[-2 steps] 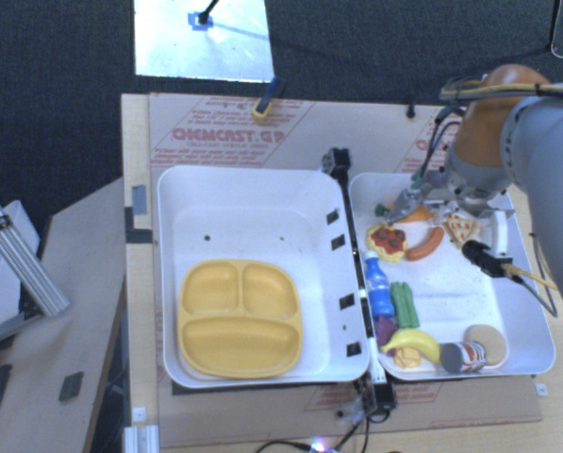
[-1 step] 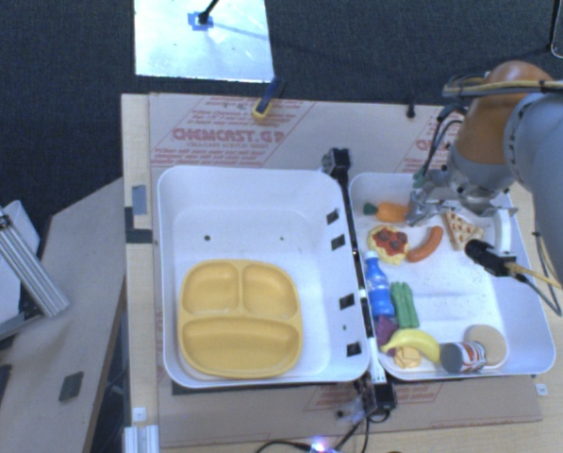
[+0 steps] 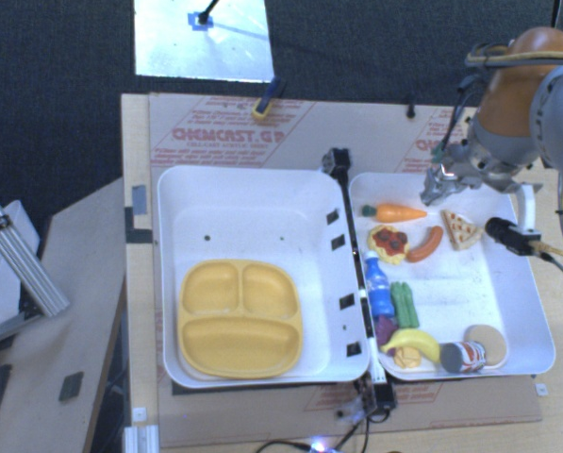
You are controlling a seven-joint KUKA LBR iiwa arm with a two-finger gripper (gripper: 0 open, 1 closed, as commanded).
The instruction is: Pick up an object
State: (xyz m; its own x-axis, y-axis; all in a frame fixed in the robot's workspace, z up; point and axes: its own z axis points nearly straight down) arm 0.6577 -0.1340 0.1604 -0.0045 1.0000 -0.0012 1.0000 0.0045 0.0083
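Counter [image 3: 215,130]: pale board under two shallow white bins, seen from above at a slant.
Left bin [image 3: 253,192]: held a yellow divided tray [image 3: 240,317] at its near end, nothing else.
Right bin [image 3: 531,333]: crowded with toy food, candidates for the pick.
Near divider: blue bottle [image 3: 377,289], purple piece below it, green beans [image 3: 405,304] beside.
Far end: carrot [image 3: 400,212] lying across, pizza round [image 3: 389,242] and sausage [image 3: 425,243] just nearer, pizza slice [image 3: 460,228] to their right.
Near end: banana [image 3: 412,341], small can [image 3: 464,356] on its side, tan disc [image 3: 486,341].
Arm: grey with orange band, reached in from the right over the right bin's far corner.
Jaws [image 3: 434,189]: poised above the far edge, just right of the carrot, apart from it; spread or pressed together, could not tell; nothing seen pinched.
Step, judged: approach, before any grasp.
Next move, judged: called for lowering onto one item, likely carrot or pizza slice, then closing without nudging neighbours.
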